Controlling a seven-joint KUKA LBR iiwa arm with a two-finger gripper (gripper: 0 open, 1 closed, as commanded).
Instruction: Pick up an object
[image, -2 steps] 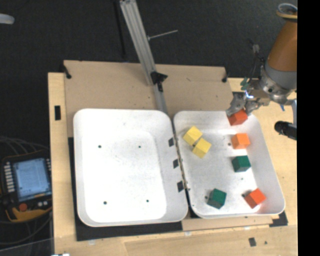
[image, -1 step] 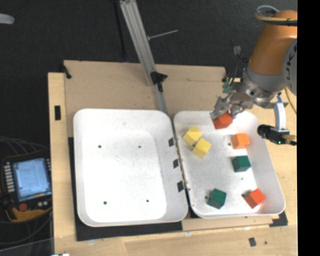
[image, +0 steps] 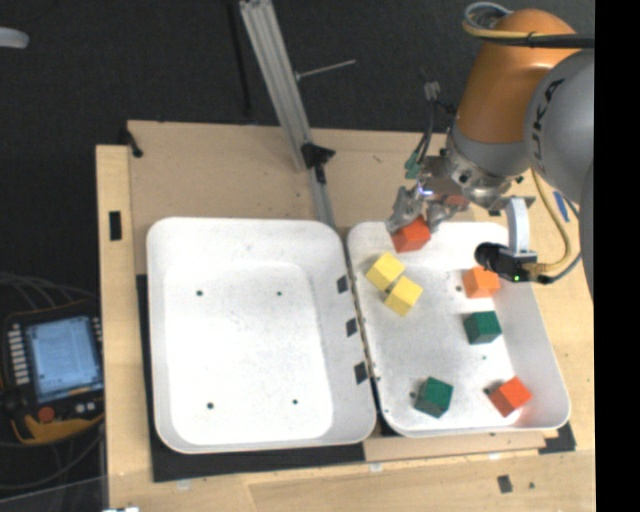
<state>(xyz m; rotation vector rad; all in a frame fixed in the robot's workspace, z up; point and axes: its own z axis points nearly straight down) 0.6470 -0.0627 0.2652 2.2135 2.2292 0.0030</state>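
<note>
Between the fingers (image: 412, 215), an orange-red block (image: 411, 236), over the right bin's (image: 545, 345) far edge.

Two white bins (image: 250, 240) (image: 530, 330); two yellow blocks (image: 385, 271) (image: 404, 295); two green blocks (image: 482, 327) (image: 434, 396); three orange blocks (image: 411, 236) (image: 481, 282) (image: 509, 396).

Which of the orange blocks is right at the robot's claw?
The orange block at the right bin's top-left corner, right under the gripper. The other two lie apart, one by the right wall, one near the bottom-right corner.
</note>
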